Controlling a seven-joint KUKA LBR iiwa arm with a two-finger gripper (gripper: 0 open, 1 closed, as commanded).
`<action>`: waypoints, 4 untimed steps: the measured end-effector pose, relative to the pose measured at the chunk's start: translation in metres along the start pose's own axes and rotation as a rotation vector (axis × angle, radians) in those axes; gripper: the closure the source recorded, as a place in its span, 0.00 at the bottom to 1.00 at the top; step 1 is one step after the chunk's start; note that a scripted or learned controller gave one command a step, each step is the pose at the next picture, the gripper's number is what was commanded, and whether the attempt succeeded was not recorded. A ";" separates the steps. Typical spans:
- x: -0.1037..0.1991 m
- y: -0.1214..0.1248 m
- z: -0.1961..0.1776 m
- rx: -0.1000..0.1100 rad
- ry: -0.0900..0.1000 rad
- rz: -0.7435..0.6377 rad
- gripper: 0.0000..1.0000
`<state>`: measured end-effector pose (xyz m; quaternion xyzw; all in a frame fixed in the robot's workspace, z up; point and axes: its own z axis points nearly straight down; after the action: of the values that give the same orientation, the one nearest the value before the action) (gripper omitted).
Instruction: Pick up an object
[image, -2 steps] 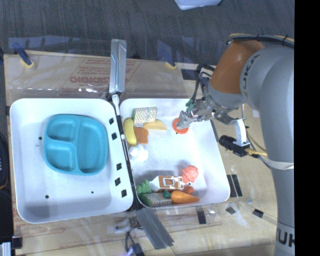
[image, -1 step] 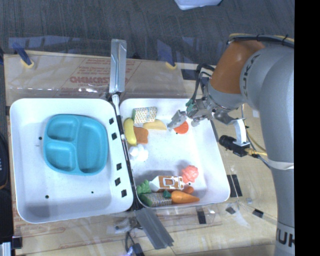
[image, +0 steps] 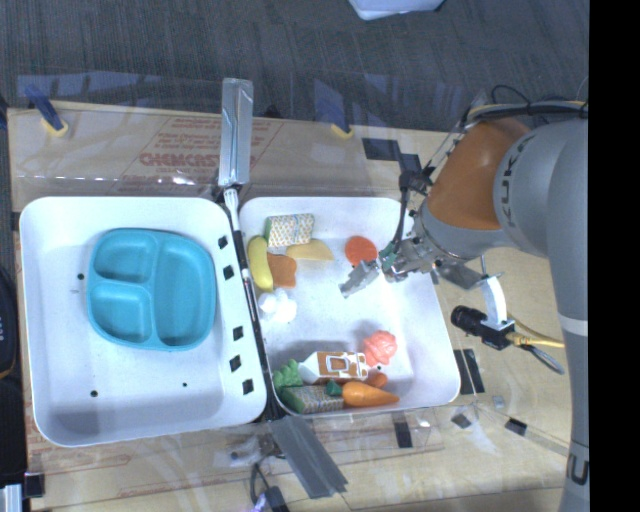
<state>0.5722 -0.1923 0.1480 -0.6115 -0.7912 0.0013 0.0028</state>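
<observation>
Gripper (image: 362, 278) sits low over the right bin (image: 425, 225), right of the frame's centre, reaching in from the orange-banded arm (image: 480, 190) at the right. Whether it is open or closed cannot be told; nothing is seen in its grasp.

Closest to it is a small orange-red round toy (image: 361, 248), just above and touching or nearly touching its tip in the picture. That piece looks like a light plastic play food: stiff, smooth, probably slippery, apt to roll, so a hold across its widest part from above would suit it best.

Other candidates lie farther off. To the left, near the bin's dividing wall, a yellow banana (image: 259, 262) lies lengthwise with an orange piece (image: 283, 271) beside it, a speckled sponge-like block (image: 290, 230) above them and a pale yellow wedge (image: 314, 251) next to that. Two small white lumps (image: 279, 307) sit below the banana.

In the lower part of the bin a pink ball (image: 380, 347), a small carton (image: 335, 366), a carrot (image: 368, 396) and a green leafy piece (image: 290, 375) crowd together, touching one another, which I judge makes a clean grasp there harder.

In the left bin (image: 40, 330) lies a blue divided plate (image: 152, 288), well apart from the gripper.
</observation>
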 end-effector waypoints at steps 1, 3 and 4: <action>0.039 0.066 0.057 -0.004 -0.002 -0.019 0.00; 0.062 0.107 0.045 -0.007 -0.003 0.022 1.00; 0.062 0.107 0.045 -0.007 -0.003 0.021 0.00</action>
<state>0.6596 -0.1050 0.1023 -0.6200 -0.7846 -0.0006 -0.0003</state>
